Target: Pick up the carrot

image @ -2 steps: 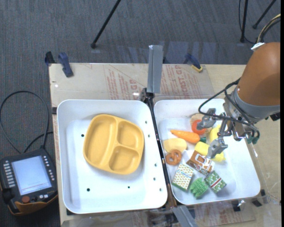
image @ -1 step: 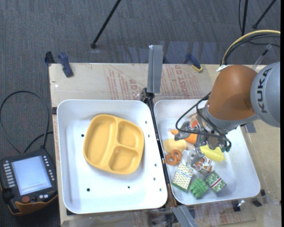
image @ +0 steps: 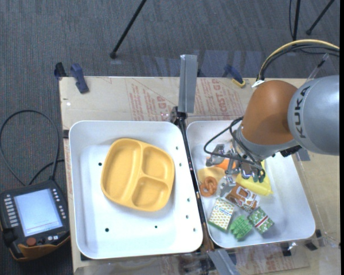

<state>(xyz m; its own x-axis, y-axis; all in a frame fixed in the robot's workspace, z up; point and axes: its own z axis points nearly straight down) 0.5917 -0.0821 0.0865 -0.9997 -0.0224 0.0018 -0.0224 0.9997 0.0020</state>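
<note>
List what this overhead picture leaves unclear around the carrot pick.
- Carrot: an orange tip shows; the gripper and wrist cover the rest.
- Grasp: contact with the carrot is hidden under the arm.
- Small packets in the right bin: print too small to read.

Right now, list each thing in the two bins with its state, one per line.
yellow divided plate: flat in the left bin, compartments bare.
carrot: lying in the right bin, partly hidden under the gripper.
pretzel: flat beside the carrot.
green packets: lying flat, near front.
</note>
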